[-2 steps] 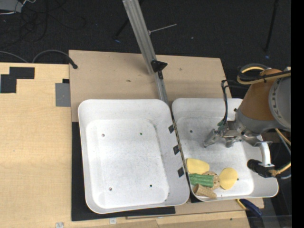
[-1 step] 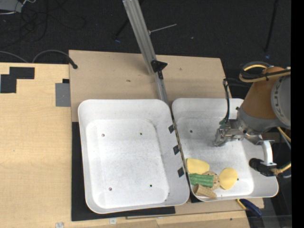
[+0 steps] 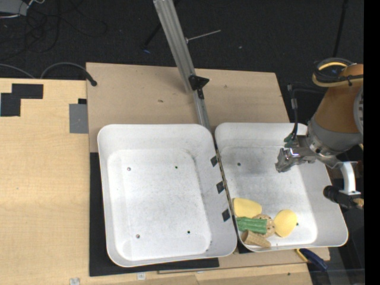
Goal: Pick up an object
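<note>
Leftmost, the light wood desk (image 3: 41,177) runs under a brown board (image 3: 136,100) that carries both bins. The left white bin (image 3: 113,138) sits on a black mat, its floor speckled grey with a few small dark dots. A grey metal rail (image 3: 178,52) slants down from the top toward the seam between the bins, with a black clip on it near the board's far edge. Three small black tabs line the seam. The right white bin (image 3: 261,138) holds all the objects, clustered at its near edge: a pale yellow lump (image 3: 247,207) just right of the seam, a green toy piece (image 3: 252,224) touching it on the near side, a tan wedge-like piece (image 3: 257,239) below that, and a round yellow ball-like object (image 3: 285,222) just beside the green one, to its right. A thin round rim, maybe a plate, shows under them; hard to tell. Further right, the jaws (image 3: 285,160) hang over the right bin's far-right part, well apart from the cluster, nothing between them; cannot tell if they are wide or narrow, too small and blurred. The grey arm with orange band (image 3: 341,108) enters from the right edge.
</note>
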